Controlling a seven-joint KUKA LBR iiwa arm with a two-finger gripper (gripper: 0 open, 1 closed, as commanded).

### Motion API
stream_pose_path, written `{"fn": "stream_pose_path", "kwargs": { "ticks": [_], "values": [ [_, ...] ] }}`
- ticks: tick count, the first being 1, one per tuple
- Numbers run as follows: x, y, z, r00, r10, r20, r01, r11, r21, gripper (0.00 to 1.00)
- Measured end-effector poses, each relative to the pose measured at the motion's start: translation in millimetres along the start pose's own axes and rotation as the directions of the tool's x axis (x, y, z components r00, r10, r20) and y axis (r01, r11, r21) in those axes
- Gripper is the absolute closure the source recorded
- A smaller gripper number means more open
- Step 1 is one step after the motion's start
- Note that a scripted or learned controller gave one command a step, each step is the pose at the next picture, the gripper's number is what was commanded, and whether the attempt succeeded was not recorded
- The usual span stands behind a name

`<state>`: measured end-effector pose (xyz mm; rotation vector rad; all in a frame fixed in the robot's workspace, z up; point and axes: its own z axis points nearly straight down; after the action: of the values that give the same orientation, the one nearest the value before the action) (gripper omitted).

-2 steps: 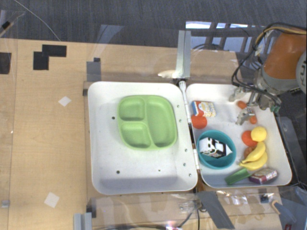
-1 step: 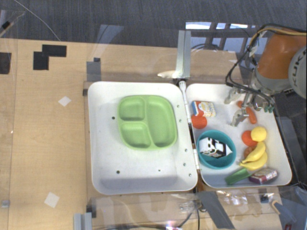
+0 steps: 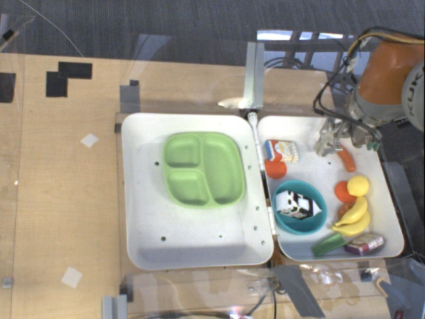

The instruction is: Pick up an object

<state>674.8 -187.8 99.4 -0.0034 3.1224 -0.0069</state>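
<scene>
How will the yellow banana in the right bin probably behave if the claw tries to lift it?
The banana looks like smooth, glossy toy plastic, so it is probably light, stiff and a little slippery. Its curved shape may turn between fingers. It lies against the green piece and orange ball, which might shift too.

Right bin [image 3: 388, 198] is holding the pickable stuff. Teal bowl [image 3: 300, 208] is sitting upright near its left wall, a black-and-white item lying inside. Carton [image 3: 281, 151] is lying at top left, red ball [image 3: 275, 169] just below it. Carrot [image 3: 346, 159] is lying tilted at top right. Lemon [image 3: 358, 185], banana [image 3: 354, 218], green vegetable [image 3: 329, 244], purple pack [image 3: 364, 244] are crowding the lower right.
</scene>
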Motion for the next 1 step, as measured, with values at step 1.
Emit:
{"fn": "stream_pose_path", "kwargs": {
  "ticks": [1],
  "values": [
    [3.0, -0.2, 2.2, 1.000, 0.000, -0.013, 0.000, 1.000, -0.002, 0.00]
  ]
}}
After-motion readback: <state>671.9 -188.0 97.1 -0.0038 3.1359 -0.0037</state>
